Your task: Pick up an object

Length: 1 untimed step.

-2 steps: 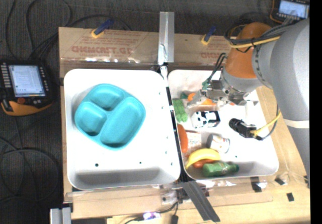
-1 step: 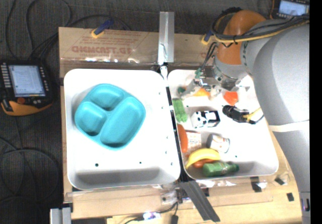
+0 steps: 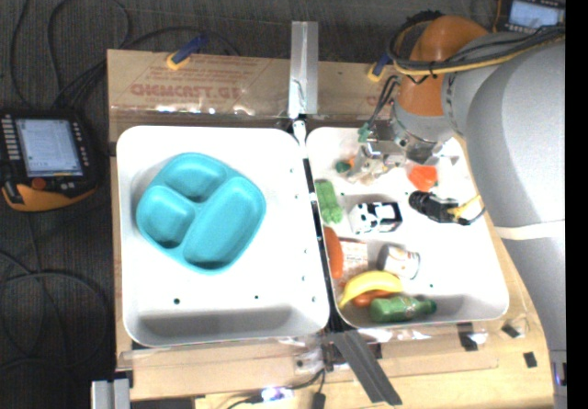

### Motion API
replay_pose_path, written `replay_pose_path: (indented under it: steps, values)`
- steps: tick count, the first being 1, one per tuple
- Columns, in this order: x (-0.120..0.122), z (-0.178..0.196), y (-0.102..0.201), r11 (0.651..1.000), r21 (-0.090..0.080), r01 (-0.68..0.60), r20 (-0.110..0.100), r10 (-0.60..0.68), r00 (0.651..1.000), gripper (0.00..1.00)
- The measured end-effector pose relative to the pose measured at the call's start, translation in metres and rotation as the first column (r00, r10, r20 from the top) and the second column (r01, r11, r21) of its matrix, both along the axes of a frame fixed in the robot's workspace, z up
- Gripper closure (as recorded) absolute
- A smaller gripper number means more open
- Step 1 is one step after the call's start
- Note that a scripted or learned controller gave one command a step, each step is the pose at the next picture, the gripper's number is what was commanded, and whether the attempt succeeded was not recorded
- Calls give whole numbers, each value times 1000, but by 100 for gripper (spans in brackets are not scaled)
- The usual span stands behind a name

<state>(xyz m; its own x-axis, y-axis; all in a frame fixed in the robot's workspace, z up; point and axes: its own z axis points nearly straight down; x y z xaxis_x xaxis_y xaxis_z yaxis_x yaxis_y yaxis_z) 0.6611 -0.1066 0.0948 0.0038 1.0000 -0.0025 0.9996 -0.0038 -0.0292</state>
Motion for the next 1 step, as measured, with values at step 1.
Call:
replay_pose_path:
  steps: [1]
  values:
    - [-50,88,25,977,1,215,26,-215,976,100]
